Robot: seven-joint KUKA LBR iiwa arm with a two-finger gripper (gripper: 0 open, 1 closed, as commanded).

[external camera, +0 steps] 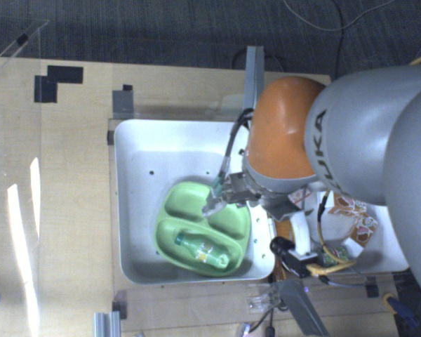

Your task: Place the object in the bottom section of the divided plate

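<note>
- Dark grey carpet fills the top of the view, with a thin cable looped across it at upper right.
- Pale wooden bench below the carpet; black angular marks sit on it near the upper left.
- Left white bin: shallow, rounded corners, held by grey metal brackets at its upper edge and corners.
- Green divided plate: lies in the lower middle of the left bin, tilted a little in the view, with two upper sections and one long lower section.
- Green bottle: small, translucent, with a yellow-and-white label; it lies on its side inside the long bottom section of the plate, well clear of the upper sections.
- Arm: large and grey, entering from the right, with the orange band over the seam between the two bins.
- Gripper: reaches down-left from the wrist and sits over the upper right section of the plate, above and apart from the bottle; nothing shows between its tips. Whether the fingers are spread or pressed together cannot be told at this angle.
- Right white bin: mostly covered by the arm; a printed carton in brown and white lies in it just below the wrist.
- Black and yellow cabling hangs below the wrist, near the divider between the bins.
</note>
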